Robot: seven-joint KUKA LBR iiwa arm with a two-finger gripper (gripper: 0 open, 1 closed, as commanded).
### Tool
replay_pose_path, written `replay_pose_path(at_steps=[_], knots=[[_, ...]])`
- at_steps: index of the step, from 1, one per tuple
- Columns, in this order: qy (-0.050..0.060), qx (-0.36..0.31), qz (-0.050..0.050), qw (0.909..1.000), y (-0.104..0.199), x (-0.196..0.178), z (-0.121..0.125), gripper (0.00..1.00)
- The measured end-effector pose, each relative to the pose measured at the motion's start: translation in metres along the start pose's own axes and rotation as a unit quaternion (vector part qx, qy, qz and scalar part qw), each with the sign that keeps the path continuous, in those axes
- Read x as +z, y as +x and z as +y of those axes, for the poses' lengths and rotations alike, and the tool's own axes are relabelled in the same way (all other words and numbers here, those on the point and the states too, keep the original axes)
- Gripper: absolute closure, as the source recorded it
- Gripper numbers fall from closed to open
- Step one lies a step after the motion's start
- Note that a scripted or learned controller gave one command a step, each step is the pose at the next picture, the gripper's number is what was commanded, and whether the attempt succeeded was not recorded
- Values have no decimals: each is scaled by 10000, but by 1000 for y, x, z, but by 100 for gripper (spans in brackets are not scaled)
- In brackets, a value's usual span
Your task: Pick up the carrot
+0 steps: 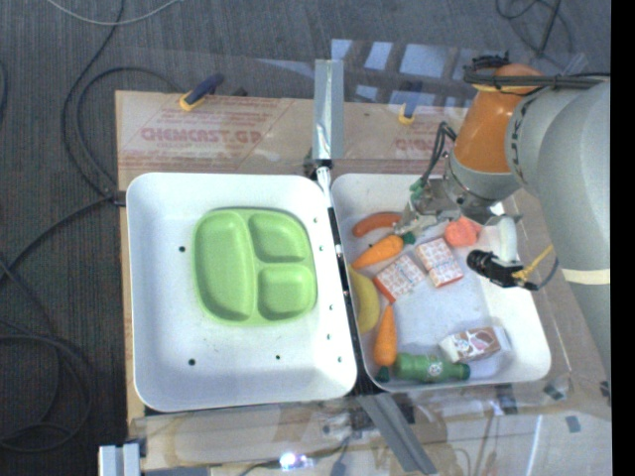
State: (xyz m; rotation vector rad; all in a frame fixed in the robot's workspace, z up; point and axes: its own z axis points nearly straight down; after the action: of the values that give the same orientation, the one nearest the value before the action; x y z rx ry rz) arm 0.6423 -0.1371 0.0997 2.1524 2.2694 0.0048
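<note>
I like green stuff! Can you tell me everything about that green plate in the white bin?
The green plate is a light green, smooth, plastic-looking tray with rounded corners. It has three sunken compartments: one long compartment on the camera view's left and two smaller ones on the right. It lies flat, right side up, near the middle of the left white bin. Nothing lies in its compartments, and only the bin's floor touches it.

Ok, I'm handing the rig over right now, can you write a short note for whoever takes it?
Gripper: low in the right white bin, at the leafy end of the upper orange carrot; its finger state can't be read.
A second orange carrot lies near the bin's front, beside the yellow banana.
Green divided plate sits in the left white bin.
Done: approach. Left: grasp and lift.
</note>
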Motion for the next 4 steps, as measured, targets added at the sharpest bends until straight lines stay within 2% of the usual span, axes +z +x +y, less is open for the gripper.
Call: replay_pose_path(at_steps=[1,2,3,4], knots=[[61,-362,43,9993,52,-84,2,100],[64,-362,43,9993,52,-84,2,0],[42,-2473,45,9689,40,2,6,0],[48,-1837,45,9830,61,-85,31,0]])
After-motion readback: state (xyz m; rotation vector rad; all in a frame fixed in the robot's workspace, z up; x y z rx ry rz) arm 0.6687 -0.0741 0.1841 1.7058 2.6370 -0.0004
